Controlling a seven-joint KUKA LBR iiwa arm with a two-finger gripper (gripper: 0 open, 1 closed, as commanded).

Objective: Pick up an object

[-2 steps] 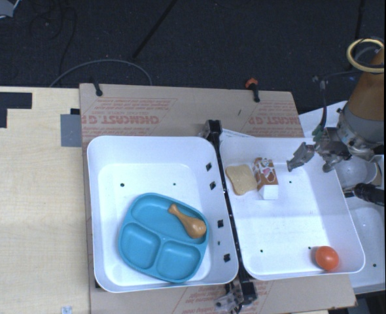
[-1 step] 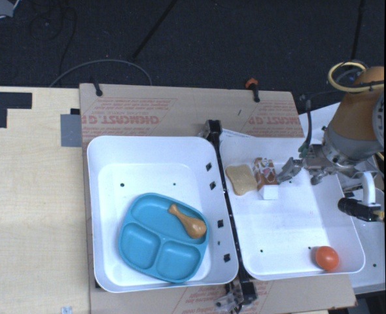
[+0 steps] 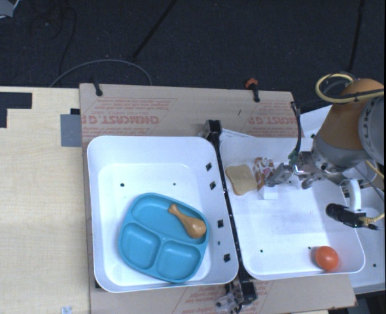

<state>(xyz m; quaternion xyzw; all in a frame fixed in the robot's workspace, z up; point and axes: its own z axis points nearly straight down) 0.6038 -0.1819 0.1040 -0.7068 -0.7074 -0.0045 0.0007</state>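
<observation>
Camera view, from above at a slant: looking down on two shallow white bins sitting side by side on a cardboard-covered bench. Left bin holding a blue divided plate, a tan drumstick-shaped toy lying across the plate's upper right compartment. Right bin holding a tan slice of bread near its upper left corner, a small red-and-white printed item just beside the bread, a small white block lying just below that, and an orange ball resting well apart near the bin's lower right corner. Reaching in from the right, the grey arm with its orange band; gripper hanging low over the right bin's upper part, just beside the printed item and the white block. Fingers too small and dark for telling whether spread or closed; nothing clearly showing between them.
</observation>
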